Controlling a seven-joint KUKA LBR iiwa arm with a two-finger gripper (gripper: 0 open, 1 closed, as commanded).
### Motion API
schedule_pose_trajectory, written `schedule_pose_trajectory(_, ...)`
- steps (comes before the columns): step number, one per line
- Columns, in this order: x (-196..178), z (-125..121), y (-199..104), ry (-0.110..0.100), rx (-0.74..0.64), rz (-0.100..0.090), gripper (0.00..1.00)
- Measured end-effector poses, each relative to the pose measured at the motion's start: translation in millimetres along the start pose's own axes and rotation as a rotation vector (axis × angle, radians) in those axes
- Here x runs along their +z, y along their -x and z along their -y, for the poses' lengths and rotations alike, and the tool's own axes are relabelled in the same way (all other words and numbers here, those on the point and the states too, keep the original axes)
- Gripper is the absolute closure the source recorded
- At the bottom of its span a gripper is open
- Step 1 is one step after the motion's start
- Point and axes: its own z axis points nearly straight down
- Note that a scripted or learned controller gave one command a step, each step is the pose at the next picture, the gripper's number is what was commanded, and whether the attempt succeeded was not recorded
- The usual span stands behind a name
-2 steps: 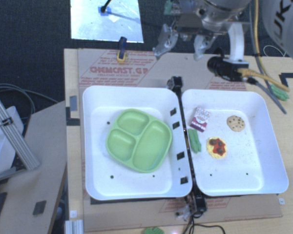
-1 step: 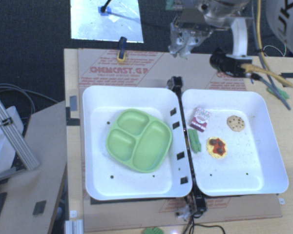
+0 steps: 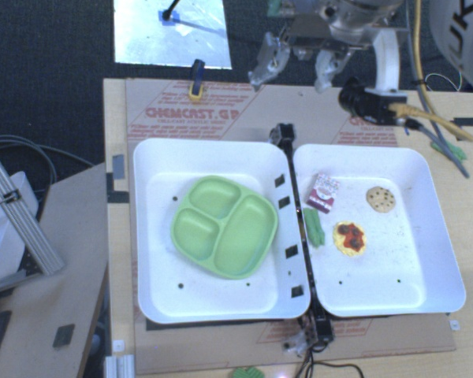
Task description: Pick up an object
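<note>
So the setup is a tan bench over dark carpet, with a shiny metal sheet lying on the floor at the far side. Two white bins sit side by side on it. The left bin has exactly one thing, a green three-compartment plate. The right bin has four small items: a white and maroon packet near its far left corner, a chocolate chip cookie to the right of that, a little toy pizza around the middle, and a green leafy-looking piece by the left wall, hard to identify. The gripper hangs past the far edge of the bins, fingers spread apart with nothing between them. The arm's upper part is cut off by the frame.
</note>
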Motion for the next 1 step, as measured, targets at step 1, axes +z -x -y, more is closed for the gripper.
schedule_pose_trajectory(1,-11.6,-0.5,0.0,0.004,-0.004,0.000,1.00)
